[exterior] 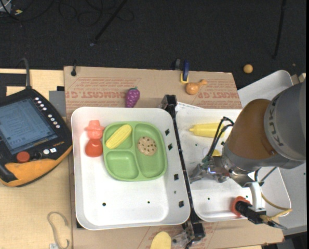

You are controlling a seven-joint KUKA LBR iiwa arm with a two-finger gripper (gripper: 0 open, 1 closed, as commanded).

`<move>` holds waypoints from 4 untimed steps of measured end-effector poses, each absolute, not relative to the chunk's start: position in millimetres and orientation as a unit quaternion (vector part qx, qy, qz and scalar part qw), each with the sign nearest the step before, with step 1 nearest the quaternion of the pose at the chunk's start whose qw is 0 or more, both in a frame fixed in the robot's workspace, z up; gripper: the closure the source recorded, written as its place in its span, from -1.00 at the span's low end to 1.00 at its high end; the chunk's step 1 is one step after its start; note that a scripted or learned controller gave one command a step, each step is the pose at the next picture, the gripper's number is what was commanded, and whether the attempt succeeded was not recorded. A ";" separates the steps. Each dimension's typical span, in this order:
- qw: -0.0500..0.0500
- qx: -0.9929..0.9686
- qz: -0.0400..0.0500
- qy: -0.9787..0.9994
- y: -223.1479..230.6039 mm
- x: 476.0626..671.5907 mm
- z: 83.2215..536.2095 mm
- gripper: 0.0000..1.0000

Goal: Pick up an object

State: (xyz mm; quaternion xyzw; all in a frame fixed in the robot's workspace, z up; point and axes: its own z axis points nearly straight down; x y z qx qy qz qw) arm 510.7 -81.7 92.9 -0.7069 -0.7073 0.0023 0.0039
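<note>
1. Dark floor with loose cables fills the background behind a pale wooden worktop (29, 211), on which a sheet of printed cardboard (107, 87) lies under two shallow white bins.
2. Reaching in from the right, the grey arm (284, 123) with its orange band (250, 134) hangs over the right bin (216, 209), hiding much of that bin's floor.
3. Beside it, touching along a black clamped seam, the left bin (123, 206) holds a green divided plate (135, 150).
4. A teach pendant (24, 134) with a screen and an orange-edged body rests at the worktop's left.
5. Low in the right bin, near its left wall, the gripper (209, 171) sits under the wrist; whether it is apart or together cannot be told.
6. A yellow banana (206, 129) lies at the back of the right bin, just up from the gripper and apart from it.
7. On the plate, a yellow corn cob (117, 136) fills one compartment and a cookie (147, 146) another.
8. A red-and-pink toy (94, 138) stands just left of the plate.
9. A purple grape bunch (132, 96) and an orange pear-shaped toy (194, 86) lie on the cardboard behind the bins.
</note>
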 end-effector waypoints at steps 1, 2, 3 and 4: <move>0.003 -0.710 0.001 -0.704 -84.2 511.1 105.8 1.00; 0.000 -0.710 0.000 -0.704 -90.6 511.6 148.6 1.00; 0.000 -0.707 -0.001 -0.707 -92.5 512.3 190.6 1.00; -0.001 -0.707 -0.001 -0.707 -93.6 513.1 229.7 1.00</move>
